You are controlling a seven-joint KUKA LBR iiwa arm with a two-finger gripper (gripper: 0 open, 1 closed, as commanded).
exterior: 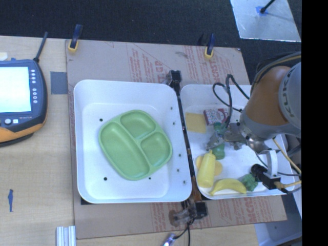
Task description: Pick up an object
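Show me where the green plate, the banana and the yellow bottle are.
green plate point(134, 144): camera view, on its large compartment, in the left bin.
banana point(229, 186): camera view, on the middle of its curve, right bin's near edge.
yellow bottle point(206, 170): camera view, on the bottle's body, right bin.

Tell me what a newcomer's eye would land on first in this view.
First the green divided plate, lying alone in the left bin. Next the grey and orange arm reaching in from the right over the right bin, its gripper low among a yellow bottle, a banana and other small items.
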